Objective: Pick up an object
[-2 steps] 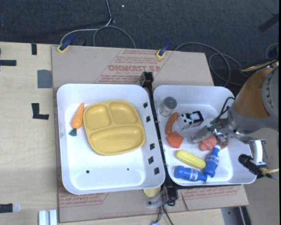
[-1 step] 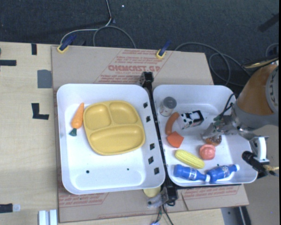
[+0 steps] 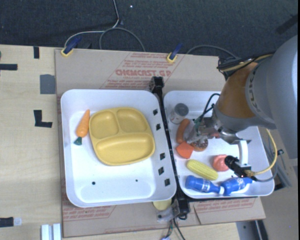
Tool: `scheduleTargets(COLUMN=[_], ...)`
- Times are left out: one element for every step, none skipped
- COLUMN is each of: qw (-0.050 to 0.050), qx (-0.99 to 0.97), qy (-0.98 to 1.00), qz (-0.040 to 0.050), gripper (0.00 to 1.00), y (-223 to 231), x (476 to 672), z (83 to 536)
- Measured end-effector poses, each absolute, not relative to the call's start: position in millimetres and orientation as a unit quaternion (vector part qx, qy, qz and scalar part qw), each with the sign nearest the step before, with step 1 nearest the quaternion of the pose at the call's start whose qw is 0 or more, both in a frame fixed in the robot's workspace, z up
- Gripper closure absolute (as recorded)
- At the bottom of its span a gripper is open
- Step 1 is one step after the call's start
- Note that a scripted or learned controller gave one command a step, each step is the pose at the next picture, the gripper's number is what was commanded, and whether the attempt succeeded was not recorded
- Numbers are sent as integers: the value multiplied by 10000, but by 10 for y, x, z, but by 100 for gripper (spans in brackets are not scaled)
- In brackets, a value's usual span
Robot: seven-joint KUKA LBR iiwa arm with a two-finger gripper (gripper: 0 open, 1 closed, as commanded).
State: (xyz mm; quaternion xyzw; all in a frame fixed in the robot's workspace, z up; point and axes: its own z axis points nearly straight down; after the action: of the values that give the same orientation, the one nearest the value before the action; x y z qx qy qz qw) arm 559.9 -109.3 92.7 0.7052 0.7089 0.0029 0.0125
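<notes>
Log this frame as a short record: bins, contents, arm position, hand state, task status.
left bin: yellow divided plate, toy carrot beside it
right bin: corn cob, two blue items, red piece, orange pieces, grey round item
arm: reaching from the right over the right bin
hand: low among the orange pieces; open or shut unclear
task status: no object visibly held

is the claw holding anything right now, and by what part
Cannot be told: the claw is down among the toys in the right bin, above an orange piece.
</notes>
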Motion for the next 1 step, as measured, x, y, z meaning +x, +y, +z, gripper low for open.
scheduleTargets(qw=[48], qx=[7059], qy=[7083], qz=[47], gripper=[100], y=[-1388], x=[5947], z=[929])
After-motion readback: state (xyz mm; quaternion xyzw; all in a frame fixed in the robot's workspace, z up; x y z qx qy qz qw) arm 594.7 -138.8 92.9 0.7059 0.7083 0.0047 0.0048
